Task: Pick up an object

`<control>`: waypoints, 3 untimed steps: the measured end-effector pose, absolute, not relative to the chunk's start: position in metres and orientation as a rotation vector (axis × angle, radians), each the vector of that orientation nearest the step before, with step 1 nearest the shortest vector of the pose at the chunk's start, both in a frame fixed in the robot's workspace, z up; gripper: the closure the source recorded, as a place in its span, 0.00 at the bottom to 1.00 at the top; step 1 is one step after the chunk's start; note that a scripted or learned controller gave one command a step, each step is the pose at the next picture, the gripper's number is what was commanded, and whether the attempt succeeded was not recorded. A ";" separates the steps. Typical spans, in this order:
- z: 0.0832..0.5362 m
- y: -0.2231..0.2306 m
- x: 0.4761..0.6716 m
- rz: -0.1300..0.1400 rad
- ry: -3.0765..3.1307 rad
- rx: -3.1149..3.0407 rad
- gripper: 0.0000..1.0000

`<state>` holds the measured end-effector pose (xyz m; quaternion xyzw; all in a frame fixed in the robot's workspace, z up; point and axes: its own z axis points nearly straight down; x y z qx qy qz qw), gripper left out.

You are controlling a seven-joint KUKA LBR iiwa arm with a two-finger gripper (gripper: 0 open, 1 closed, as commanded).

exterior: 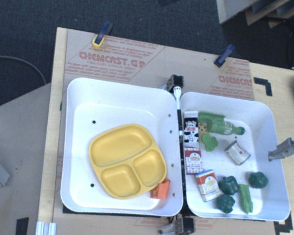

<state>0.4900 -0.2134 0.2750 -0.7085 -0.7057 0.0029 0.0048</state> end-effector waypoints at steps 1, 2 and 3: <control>0.281 -0.213 0.492 0.000 -2.222 -2.223 0.00; 0.222 -0.204 0.495 0.003 -2.217 -2.216 0.00; 0.176 -0.195 0.495 0.003 -2.218 -2.217 0.00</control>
